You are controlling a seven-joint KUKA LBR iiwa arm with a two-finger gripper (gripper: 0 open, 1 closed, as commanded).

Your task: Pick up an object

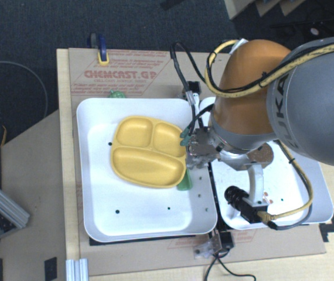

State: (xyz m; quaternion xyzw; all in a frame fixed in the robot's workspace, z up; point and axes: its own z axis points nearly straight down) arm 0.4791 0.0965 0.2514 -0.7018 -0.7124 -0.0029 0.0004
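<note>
A robot arm (284,92), grey with a broad orange band above its wrist, is reaching in from the right side of the view and hanging low over a bench that is carrying two shallow white bins side by side. The left bin (96,174) is serving here as the landmark.

A yellow divided plate (146,151), with two small compartments along its far edge and one long compartment along its near edge, is lying inside the left bin, toward the bin's far right part. A small green object (184,183) is peeking out from under the plate's near right corner, just inside the left bin's right wall.

The gripper (197,148) is sitting at the left bin's right wall, right beside the plate's right edge and just above the green object. The bulk of the wrist is covering it from above, so it is not possible to tell how far it is spread or whether it is gripping anything.

The right bin (307,206) is lying directly beside the left bin, mostly covered by the arm. Black and yellow cables (290,206) are looping from the arm over it. Both bins are resting on a brown cardboard sheet (126,69) with red printing, visible beyond the left bin's far edge.
</note>
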